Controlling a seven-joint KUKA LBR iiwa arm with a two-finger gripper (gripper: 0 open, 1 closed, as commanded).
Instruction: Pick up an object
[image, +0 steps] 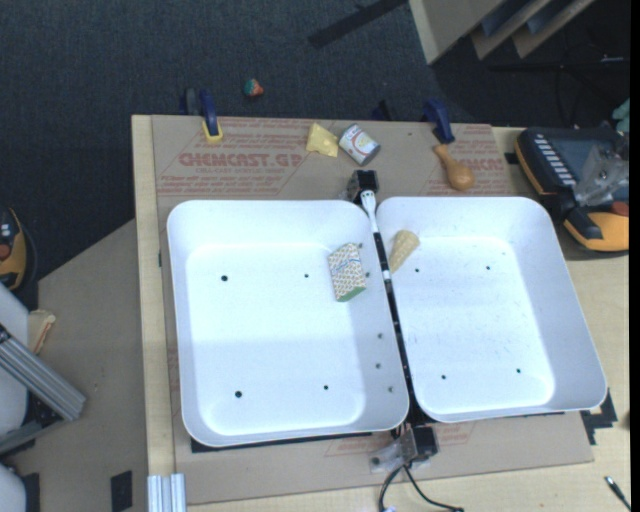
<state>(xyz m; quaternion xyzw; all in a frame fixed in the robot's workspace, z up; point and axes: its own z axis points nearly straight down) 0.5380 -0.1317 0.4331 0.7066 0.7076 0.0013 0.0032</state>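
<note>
Inside left bin (200, 340): patterned box (347, 271) by divider; right bin (560, 330): tan cone (402, 247). Gripper state: can't tell.

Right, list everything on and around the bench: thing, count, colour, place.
bins: 2, white, side by side on the bench
patterned box: 1, white and green, left bin, near its right wall
cone-shaped piece: 1, tan, right bin, upper left corner
yellow wedge: 1, yellow, board behind the bins
small carton: 1, white, beside the wedge
wooden piece: 1, brown, board behind the right bin
clamps: 2, blue, board's back edge
</note>
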